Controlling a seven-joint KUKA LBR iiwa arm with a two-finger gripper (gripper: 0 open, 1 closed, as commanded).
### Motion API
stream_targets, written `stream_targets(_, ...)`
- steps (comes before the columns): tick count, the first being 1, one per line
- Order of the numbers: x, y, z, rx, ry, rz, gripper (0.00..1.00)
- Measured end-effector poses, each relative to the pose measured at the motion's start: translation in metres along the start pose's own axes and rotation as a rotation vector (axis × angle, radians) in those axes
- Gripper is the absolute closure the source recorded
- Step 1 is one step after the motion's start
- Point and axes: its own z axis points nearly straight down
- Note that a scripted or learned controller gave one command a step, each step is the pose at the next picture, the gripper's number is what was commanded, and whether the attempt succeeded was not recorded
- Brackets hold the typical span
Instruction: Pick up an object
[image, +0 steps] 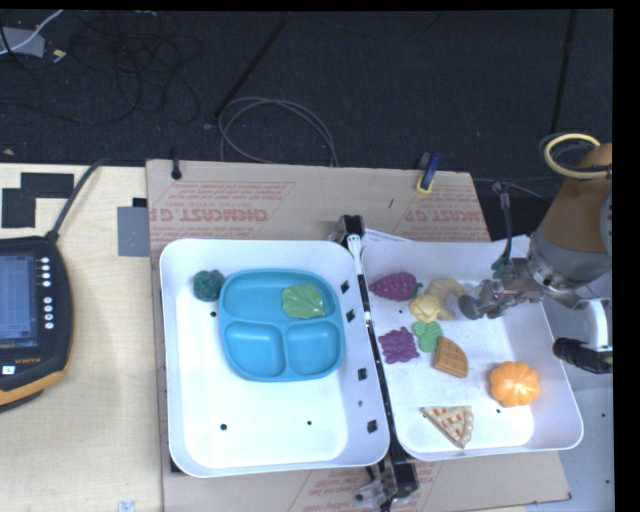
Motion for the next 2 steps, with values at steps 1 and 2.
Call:
stream_targets(1,0.0,0.0,0.0,0.001,0.0,0.0,0.0)
stream_targets(2,0.019,0.042,0.041,0.007,0.003,-0.002,0.0)
